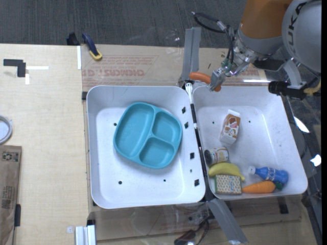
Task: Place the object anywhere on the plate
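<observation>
**Gripper at back rim of R bin, plate bare**

Far left, a brown card (9, 188) carried a recycling mark. Behind the bins lay a cardboard sheet (127, 65) w/ red print, upside down to the camera and too faint to read for sure. The left bin (97, 152) held the blue plate (148, 135), three compartments, nothing on it.

In the right bin (286, 131): a white carton (230, 126) w/ an orange-brown label (text too small to read), then along the front a small jar (217, 154), a banana (226, 169), a green-edged pack (228, 184), a carrot (259, 188) and a blue bottle (271, 174), all crowded together.

The gripper (220, 80) hung over that bin's back rim, an orange object (199, 77) just beside its tip, well apart from the plate. Whether it gripped the object, or how wide it stood, couldn't be told. The arm (306, 19) bore "KUKA", partly cut off.
</observation>
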